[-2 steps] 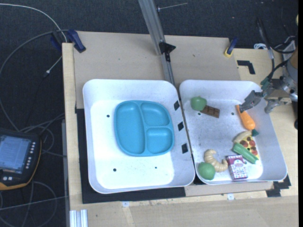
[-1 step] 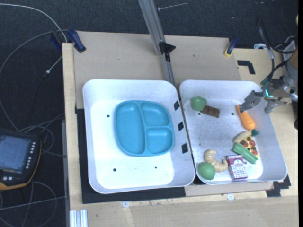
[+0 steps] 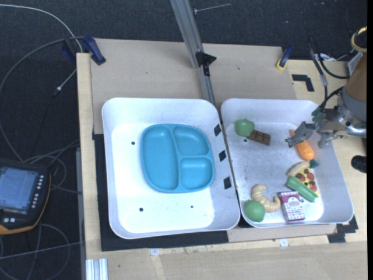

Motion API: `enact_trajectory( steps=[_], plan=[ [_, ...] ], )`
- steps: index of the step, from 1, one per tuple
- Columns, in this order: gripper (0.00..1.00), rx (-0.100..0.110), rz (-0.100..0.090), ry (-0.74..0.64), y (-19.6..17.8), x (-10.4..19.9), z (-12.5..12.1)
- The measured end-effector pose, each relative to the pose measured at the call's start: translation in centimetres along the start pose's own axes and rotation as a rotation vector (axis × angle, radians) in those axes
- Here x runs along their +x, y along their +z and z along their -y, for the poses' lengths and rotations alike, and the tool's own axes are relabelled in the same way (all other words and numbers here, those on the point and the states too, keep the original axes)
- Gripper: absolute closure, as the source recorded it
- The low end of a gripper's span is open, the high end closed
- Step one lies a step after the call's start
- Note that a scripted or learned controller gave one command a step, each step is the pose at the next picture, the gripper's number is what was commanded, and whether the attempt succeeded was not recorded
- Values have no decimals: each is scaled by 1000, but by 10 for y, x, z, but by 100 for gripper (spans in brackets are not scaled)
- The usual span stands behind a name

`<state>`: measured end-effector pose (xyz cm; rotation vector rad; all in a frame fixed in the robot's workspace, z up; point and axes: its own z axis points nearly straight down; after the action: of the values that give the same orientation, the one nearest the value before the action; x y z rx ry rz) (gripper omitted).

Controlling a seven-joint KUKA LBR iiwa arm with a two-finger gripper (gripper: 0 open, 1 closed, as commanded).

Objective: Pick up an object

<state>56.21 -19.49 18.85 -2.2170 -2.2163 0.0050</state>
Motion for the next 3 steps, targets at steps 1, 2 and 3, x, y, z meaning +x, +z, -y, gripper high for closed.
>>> enact_trajectory(
  steps=[1,2,3],
  plan=[
    [0,1,-1,-1,61,6,6],
    [0,-4,0,-1,97,7,5],
    [100,-7,1,-1,85,7,5]
  ],
)
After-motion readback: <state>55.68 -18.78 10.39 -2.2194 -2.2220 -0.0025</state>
